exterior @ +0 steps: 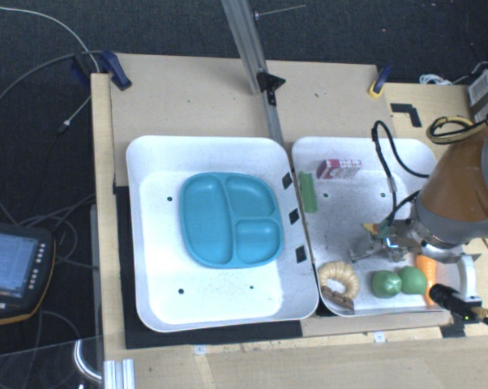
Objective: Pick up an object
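Observation:
The right bin (341, 217) holds a small pink box (339, 168) near its far wall and a green bar (308, 192) along its left wall. A beige ring-shaped pastry (339, 282) lies at its front left corner. Two round green pieces (396, 283) sit against the front wall, with an orange piece (426, 267) just to their right. My gripper (382, 245) hangs low over the bin floor, just above the green pieces and right of the pastry, partly hidden by the wrist. Nothing is visibly held.
The left bin (147, 241) holds a blue divided plate (230, 219). A slanted metal pole (252, 47) rises from between the bins at the back. A black cable (383, 160) loops over the right bin from the arm (463, 193).

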`<action>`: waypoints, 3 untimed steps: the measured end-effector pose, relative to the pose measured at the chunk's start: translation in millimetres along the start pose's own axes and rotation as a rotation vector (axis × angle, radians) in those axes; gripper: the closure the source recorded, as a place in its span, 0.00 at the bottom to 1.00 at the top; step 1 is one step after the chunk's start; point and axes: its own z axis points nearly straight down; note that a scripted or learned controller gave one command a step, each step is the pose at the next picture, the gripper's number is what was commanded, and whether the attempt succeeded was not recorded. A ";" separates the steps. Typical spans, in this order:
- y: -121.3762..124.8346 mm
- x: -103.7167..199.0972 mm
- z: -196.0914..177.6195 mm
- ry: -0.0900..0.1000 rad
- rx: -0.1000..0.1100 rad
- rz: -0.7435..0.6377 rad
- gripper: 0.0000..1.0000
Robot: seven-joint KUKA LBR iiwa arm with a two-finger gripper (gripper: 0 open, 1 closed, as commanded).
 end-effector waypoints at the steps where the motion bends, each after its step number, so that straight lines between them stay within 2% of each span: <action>1: 1.0 0.0 -13.0 -0.002 -0.006 0.000 1.00; 2: 9.4 -0.5 -58.6 -0.005 -0.010 -0.001 1.00; 3: 7.3 -1.9 -102.2 -0.005 -0.011 -0.002 1.00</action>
